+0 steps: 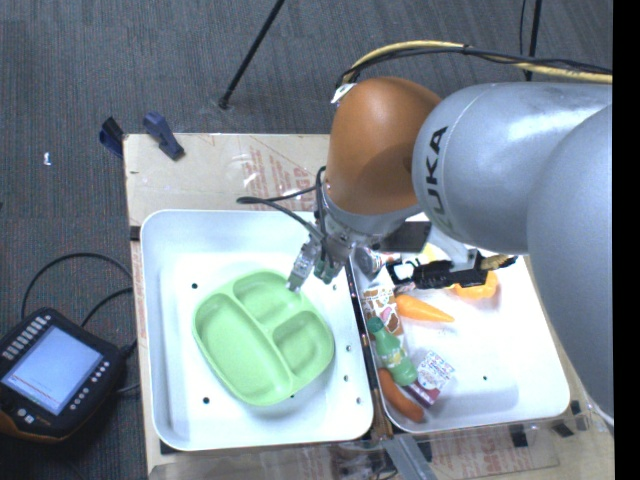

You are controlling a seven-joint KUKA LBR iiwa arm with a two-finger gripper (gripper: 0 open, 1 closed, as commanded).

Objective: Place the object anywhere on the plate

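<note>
Camera view gives us the tool (308, 266) hanging over the far right rim of the light green three-compartment plastic plate (263, 338), which lies in the left shallow white bin (165, 268) on the desk. We cannot tell whether its fingers are apart or together, and we see nothing between them. Over in the right shallow white bin (520, 368) lie an orange toy carrot (424, 311), a small green bottle (388, 346) and a red-and-white packet (432, 378), close together.
</note>
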